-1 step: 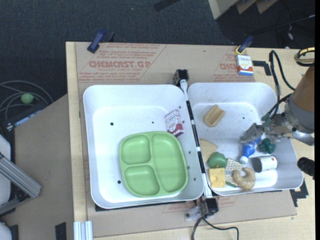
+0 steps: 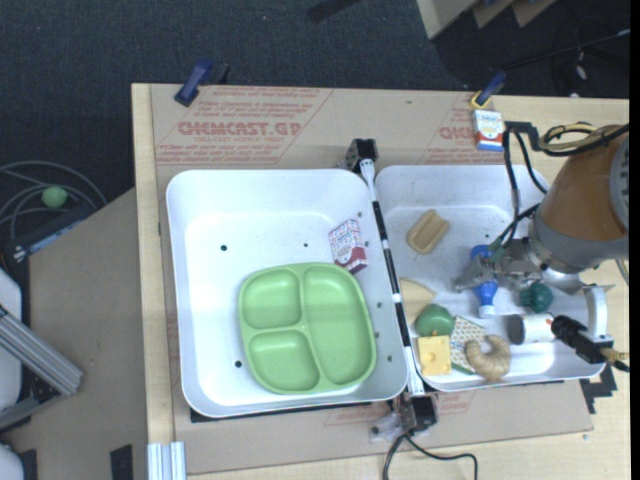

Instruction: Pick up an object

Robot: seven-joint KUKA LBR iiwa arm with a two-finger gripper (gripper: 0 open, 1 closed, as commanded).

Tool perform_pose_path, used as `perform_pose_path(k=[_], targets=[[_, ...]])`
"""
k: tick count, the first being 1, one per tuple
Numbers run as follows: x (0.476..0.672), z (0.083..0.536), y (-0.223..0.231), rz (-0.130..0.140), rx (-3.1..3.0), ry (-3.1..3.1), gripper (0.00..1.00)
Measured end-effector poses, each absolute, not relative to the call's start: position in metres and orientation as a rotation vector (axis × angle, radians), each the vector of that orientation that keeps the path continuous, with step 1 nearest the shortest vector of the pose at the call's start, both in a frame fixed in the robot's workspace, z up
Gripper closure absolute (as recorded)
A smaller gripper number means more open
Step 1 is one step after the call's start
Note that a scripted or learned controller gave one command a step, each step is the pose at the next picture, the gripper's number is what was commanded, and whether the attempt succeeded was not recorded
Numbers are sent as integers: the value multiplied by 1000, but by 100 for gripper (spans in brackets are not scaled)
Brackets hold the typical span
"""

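Observation:
My gripper (image 2: 484, 271) hangs low over the middle of the right bin (image 2: 455, 183), at the end of the grey arm with the orange band. A small blue and white piece (image 2: 487, 295) lies right under it, partly hidden by it. A teal ball (image 2: 537, 295) sits just to its right. Closer to the front lie a green round thing (image 2: 434, 320), a yellow cheese block (image 2: 434, 354), a tan croissant (image 2: 490, 357) and a white tube (image 2: 530, 328). A tan bread slice (image 2: 427, 232) lies at the back left of this bin.
The left bin (image 2: 200, 268) holds a green divided plate (image 2: 303, 326) and a small red and white carton (image 2: 346, 243) by its right wall. A pale wedge (image 2: 413, 290) rests against the right bin's left wall. A black ridge separates the bins.

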State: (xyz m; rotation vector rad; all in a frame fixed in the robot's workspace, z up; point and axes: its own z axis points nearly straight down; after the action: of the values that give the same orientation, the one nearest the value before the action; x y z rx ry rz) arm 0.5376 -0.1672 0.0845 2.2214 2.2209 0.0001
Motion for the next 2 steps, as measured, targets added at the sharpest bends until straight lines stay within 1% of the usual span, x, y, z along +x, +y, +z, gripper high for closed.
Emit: perform_pose_path(k=[1, 2], targets=[[538, 95, -167, 1, 2221, 2219, 100], [574, 185, -87, 3, 2219, 2223, 100]])
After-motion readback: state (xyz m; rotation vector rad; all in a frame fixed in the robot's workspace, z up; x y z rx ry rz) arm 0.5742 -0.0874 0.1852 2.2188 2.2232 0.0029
